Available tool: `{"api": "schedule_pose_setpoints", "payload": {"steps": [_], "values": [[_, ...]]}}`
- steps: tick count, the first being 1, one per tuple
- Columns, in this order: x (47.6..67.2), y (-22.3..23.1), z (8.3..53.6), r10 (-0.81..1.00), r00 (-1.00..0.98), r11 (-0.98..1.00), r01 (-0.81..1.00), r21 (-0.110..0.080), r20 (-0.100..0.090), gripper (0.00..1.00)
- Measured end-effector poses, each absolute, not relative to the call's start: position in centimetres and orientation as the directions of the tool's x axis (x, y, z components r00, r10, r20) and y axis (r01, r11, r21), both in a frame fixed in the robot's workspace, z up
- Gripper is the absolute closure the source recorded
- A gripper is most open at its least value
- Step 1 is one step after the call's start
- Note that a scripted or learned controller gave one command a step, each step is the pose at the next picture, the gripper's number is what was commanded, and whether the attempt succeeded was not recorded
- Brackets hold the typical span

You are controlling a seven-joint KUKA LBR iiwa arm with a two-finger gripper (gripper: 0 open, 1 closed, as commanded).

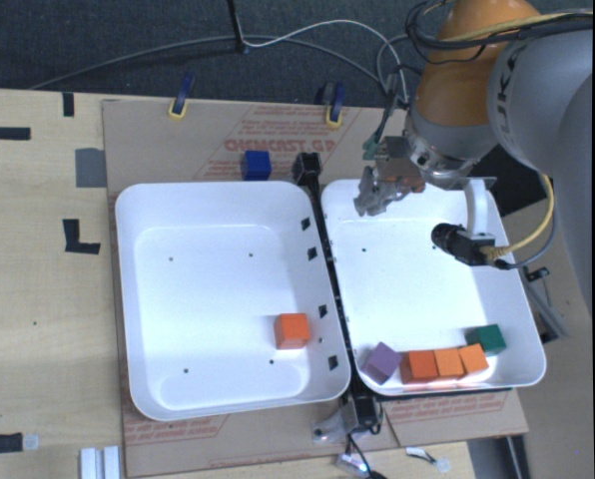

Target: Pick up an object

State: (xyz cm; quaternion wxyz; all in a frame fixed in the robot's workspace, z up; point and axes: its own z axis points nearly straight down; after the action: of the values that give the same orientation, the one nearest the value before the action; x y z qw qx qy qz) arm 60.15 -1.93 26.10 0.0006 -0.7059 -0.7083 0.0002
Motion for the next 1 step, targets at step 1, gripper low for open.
{"api": "schedule_pose_setpoints", "payload": {"steps": [1], "values": [[61.64,2.37,24.04,1.0,-0.003,0.003,1.0,-0.002,0.0,1.0]]}}
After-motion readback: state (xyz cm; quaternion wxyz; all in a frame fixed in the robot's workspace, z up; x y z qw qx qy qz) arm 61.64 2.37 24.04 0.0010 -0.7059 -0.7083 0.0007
